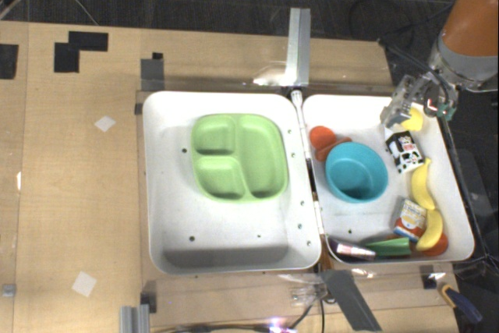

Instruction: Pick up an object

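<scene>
Here is the arm (472, 19) coming in from the upper right of the frame, grey with its orange band, and its pincer (404, 109) hangs over the top right part of the right bin (366, 109). A small yellow piece (414, 121) sits right at the fingertips, though whether the fingers are spread or pinching it I cannot tell from this angle.

Just below the pincer lies a black-and-white toy (404, 151). Further down the right side of the bin, a banana (426, 203) curves toward the lower right corner, and a small carton (410, 218) lies against it. A blue bowl (356, 171) sits in the middle of this bin, with an orange piece (321, 139) touching its upper left rim. Along the bottom wall lie a green stick (388, 246) and a pink-tipped tube (351, 250).

Over on the left, the left bin (168, 168) carries a green divided plate (237, 156), lying flat near its centre. Both bins rest side by side on the wooden desk (70, 183).
</scene>
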Tool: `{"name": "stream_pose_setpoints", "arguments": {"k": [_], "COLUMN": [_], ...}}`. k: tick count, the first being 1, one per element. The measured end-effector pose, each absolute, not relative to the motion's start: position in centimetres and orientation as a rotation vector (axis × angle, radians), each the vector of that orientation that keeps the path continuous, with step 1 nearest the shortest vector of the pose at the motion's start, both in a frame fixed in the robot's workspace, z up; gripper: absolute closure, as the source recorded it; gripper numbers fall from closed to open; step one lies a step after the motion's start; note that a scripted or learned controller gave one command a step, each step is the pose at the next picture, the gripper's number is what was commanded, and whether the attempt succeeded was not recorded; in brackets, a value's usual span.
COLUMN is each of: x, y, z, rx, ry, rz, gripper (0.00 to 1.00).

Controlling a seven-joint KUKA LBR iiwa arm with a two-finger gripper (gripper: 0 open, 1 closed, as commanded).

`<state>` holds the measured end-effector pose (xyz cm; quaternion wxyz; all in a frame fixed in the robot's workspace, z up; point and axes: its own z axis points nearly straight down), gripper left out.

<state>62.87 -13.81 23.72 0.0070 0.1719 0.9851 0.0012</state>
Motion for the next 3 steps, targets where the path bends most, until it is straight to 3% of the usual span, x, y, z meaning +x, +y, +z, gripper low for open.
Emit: {"name": "stream_pose_setpoints", "arguments": {"k": [1,2,3], "x": [59.5,64.3,60.4], "y": [-7.8,-15.0,-8.9], "z": [20.9,22.7,20.0], "rx": [0.893,0.898,1.267], "ry": [3.006,2.999,2.870], "rz": [0.004,-0.001,0.005], "gripper": [1.00,1.00,1.00]}}
